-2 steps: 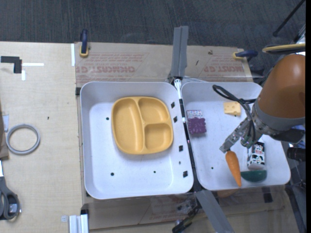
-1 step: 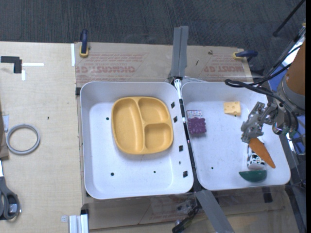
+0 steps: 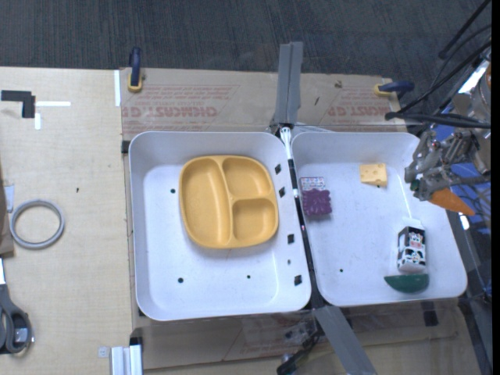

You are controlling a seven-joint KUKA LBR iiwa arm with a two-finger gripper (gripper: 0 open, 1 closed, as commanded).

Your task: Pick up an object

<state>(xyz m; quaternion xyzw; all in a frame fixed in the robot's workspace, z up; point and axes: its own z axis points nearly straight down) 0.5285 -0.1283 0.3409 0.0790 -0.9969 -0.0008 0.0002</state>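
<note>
My gripper point(image 3: 428, 184) hangs over the right bin's right rim point(image 3: 451, 233), shut on an orange, carrot-shaped piece point(image 3: 453, 201) that sticks out to the right from between its fingers. Lying in the right bin are a yellow cheese wedge point(image 3: 373, 174), a purple block point(image 3: 316, 202) with a small printed card point(image 3: 312, 183) just behind it, a cow-patterned milk carton point(image 3: 412, 248) and a dark green rounded piece point(image 3: 407, 283) at the carton's foot.
The left bin point(image 3: 156, 287) holds a yellow divided plate point(image 3: 228, 201). A metal divider point(image 3: 290, 92) runs between the bins. On the bench to the left lie a grey tape ring point(image 3: 35, 223) and scissors point(image 3: 12, 326). Cables crowd the upper right.
</note>
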